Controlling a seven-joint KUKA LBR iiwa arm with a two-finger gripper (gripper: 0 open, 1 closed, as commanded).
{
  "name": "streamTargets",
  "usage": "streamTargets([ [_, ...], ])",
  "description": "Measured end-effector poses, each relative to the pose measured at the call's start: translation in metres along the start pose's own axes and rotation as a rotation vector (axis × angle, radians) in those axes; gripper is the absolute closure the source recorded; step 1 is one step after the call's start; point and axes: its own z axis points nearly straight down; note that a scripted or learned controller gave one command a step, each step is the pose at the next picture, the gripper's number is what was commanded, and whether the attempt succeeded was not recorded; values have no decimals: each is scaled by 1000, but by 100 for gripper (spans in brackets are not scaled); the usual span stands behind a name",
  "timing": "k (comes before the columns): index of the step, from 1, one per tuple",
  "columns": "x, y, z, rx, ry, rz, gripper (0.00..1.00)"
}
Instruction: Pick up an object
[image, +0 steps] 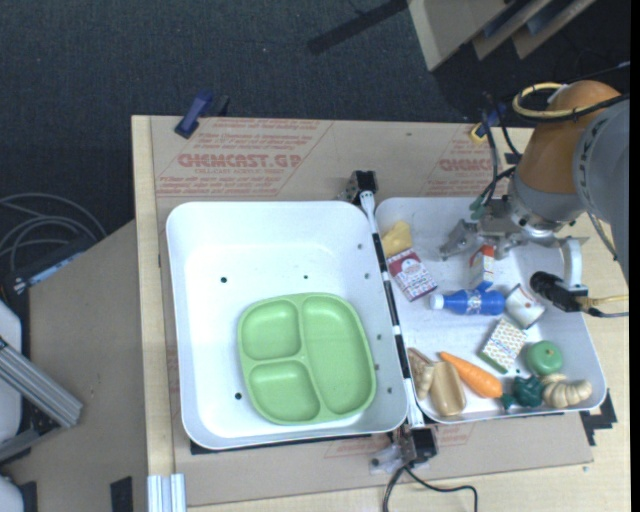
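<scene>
Several small objects crowd the right bin, and the step in hand, as I judge it, is settling on one of them and getting a clean pinch.

Nearest the lower edge of the frame lie a carrot, a pale shell-like piece, a green round toy and a tan knobbly piece, all packed close together. A descent there risks nudging neighbours, so I would leave that cluster alone.

Further up, a blue bottle lies on its side with a little free floor around it. It is smooth and round, so closing across its narrow width looks best. A red-and-white packet sits to its left, near the bin wall.

At the upper right, the end effector hangs low over the bin, just above the bottle; I cannot tell whether it is spread or closed.

Left of all this, the other bin holds a green divided tray.
</scene>
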Motion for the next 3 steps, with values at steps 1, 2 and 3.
streamTargets([
  [1, -9, 20, 0, -4, -2, 0, 0],
  [2, -12, -7, 0, 0, -1, 1, 0],
  [3, -17, 20, 0, -4, -2, 0, 0],
])
